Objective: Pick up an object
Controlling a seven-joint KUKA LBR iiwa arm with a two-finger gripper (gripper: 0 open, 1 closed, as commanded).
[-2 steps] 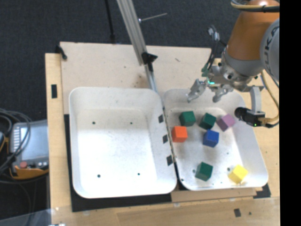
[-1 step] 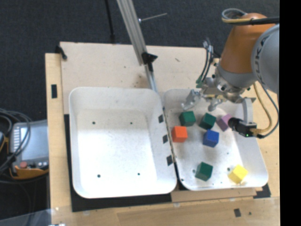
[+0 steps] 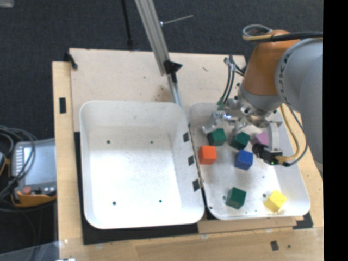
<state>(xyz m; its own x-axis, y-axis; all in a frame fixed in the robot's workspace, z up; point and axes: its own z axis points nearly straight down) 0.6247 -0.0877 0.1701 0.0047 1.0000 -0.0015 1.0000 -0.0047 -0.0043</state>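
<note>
Hovering low over the right bin's [image 3: 293, 200] far edge, the gripper [image 3: 231, 125] seems to straddle two green blocks [image 3: 217, 136] there, fingers apart, nothing lifted yet.

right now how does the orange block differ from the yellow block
The orange block sits at the right bin's left edge, beside the divider; the yellow block sits near that bin's lower right corner. Orange lies closer to the gripper and to a green block; yellow lies apart from the cluster, far from the arm. They differ in colour. Both are small cubes resting on the bin floor, ungrasped.
</note>
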